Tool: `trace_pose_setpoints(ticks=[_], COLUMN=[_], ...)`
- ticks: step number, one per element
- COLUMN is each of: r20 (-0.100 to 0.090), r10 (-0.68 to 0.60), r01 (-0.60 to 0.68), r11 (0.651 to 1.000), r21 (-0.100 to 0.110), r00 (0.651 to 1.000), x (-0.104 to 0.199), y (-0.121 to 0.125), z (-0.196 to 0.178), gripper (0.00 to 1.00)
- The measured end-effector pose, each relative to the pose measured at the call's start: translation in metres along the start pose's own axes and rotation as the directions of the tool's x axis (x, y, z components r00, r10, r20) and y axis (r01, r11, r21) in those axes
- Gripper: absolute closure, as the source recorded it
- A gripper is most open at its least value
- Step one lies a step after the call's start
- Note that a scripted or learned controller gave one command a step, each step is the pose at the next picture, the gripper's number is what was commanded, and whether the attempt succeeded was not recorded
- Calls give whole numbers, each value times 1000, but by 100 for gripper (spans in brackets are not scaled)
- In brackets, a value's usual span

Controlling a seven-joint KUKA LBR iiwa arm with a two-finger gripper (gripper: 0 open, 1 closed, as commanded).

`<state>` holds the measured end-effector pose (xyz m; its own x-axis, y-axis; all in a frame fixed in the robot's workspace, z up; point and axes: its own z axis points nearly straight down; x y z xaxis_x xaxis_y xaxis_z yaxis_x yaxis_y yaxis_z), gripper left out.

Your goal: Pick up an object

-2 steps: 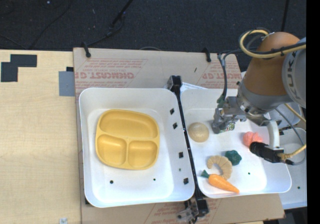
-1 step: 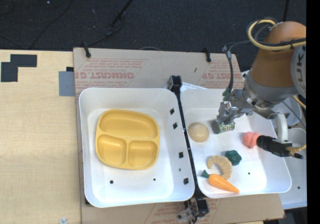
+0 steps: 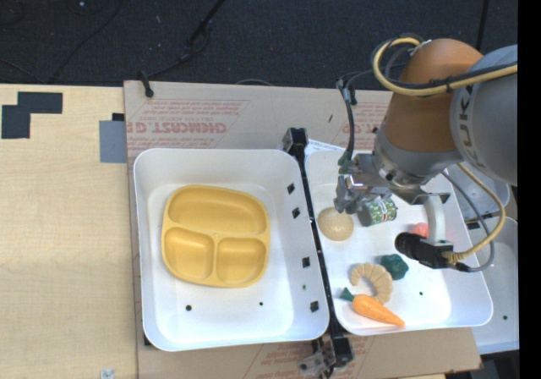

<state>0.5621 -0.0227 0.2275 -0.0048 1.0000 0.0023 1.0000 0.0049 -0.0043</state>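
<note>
My gripper [image 3: 346,200] hangs over the upper left part of the right bin [image 3: 473,305], reaching in from the right. Just below it, touching or nearly so, lies a cream round ball [image 3: 336,225]. A small green and silver can [image 3: 381,211] lies on its side right beside the gripper. Farther toward the front sit a tan croissant-shaped piece [image 3: 374,277], an orange carrot [image 3: 377,310] and a dark teal lump [image 3: 393,266]. A red-pink piece [image 3: 419,230] peeks out behind the arm, partly hidden.
The left bin [image 3: 169,318] holds a yellow divided plate [image 3: 216,233]. A black divider rail [image 3: 306,233] runs between the two bins. The grey and orange arm [image 3: 439,107] covers the right bin's back right corner.
</note>
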Motion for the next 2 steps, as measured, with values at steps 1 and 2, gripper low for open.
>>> trace_pose_setpoints(ticks=[1,2], r20=[2,1], r10=[1,-1], r01=[-1,1], r11=[1000,1000], r21=[0,-1], r00=[1000,1000], x=[47,101], y=[9,16], z=[10,17], gripper=[100,100])
